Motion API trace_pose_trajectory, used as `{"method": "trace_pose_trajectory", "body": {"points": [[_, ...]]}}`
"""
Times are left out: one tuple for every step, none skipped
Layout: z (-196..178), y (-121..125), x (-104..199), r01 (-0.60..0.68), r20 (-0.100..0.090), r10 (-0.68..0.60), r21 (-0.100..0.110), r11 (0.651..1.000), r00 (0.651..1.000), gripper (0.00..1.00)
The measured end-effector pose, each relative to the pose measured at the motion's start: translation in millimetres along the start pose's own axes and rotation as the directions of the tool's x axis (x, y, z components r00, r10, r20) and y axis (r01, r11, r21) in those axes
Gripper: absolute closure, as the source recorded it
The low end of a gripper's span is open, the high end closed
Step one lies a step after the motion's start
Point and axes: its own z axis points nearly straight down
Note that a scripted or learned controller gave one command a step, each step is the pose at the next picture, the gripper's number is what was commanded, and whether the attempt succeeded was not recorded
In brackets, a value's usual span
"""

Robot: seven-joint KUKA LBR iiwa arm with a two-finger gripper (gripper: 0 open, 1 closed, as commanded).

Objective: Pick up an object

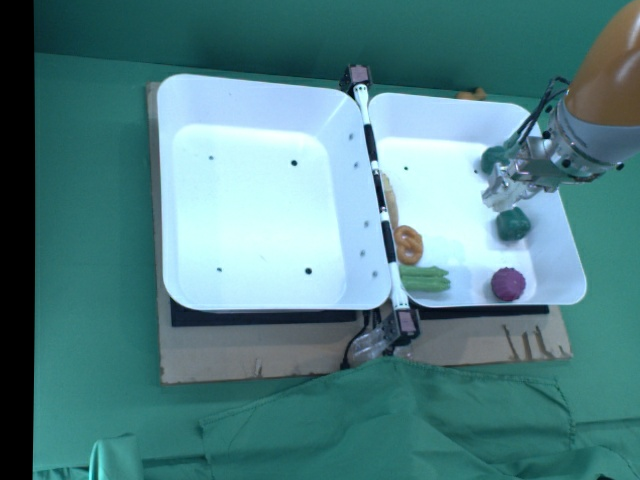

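The right bin holds several small objects. A dark green lump lies near its right wall, and a purple ball sits in the front right corner. Green bean pods lie at the front, with a brown pretzel just behind them. A tan bread-like piece rests against the left wall. My gripper hangs over the right side of this bin, just up and left of the dark green lump. A second dark green rounded thing shows right beside the gripper's far side.
The left bin stands beside the right one, separated by a black-and-white divider bar. A small orange item lies on the bench behind the right bin. Green cloth is bunched along the front edge.
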Motion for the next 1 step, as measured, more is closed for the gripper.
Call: {"method": "trace_pose_trajectory", "body": {"points": [[-44.9,0.1,0.0,0.000,0.000,0.000,0.001,1.000,1.000,1.00]]}}
